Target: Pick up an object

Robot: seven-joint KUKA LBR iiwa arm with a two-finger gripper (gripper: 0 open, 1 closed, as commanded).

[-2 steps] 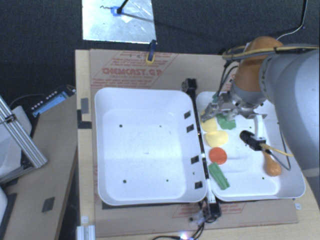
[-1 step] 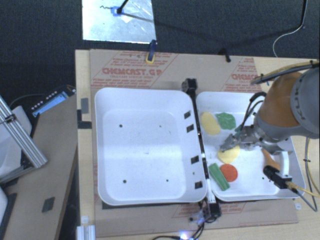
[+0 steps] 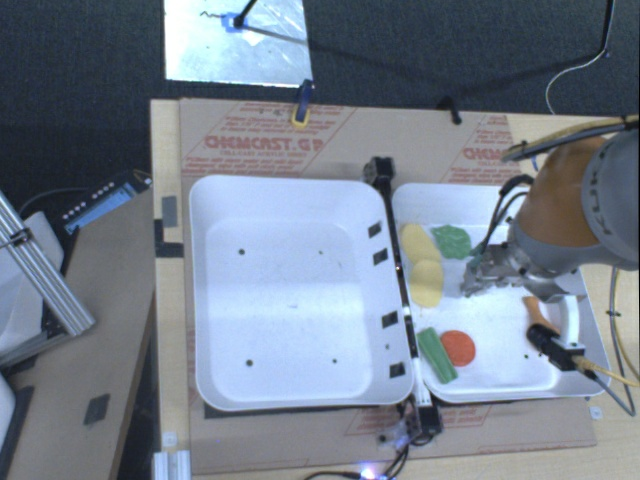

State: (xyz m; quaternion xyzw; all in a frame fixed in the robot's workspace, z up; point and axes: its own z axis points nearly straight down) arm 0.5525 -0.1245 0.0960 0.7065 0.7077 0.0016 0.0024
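Note:
The right bin [image 3: 500,373] holds several things. A pale yellow object [image 3: 421,262] lies along its left wall. A crumpled green object [image 3: 452,241] sits just behind and to the right of the yellow one. Near the front left corner are a green stick [image 3: 436,355] and a red-orange disc [image 3: 458,345], side by side. My gripper [image 3: 477,277] hangs low over the middle of this bin, just right of the yellow object and below the crumpled green one. Nothing shows in its grasp. The grey and orange arm covers the bin's right side.
The left bin [image 3: 290,298] sits beside the right one, with a black-clipped divider [image 3: 395,268] between them. A small orange piece [image 3: 536,309] shows near the right bin's right wall. A cardboard sheet [image 3: 270,138] lies under both bins.

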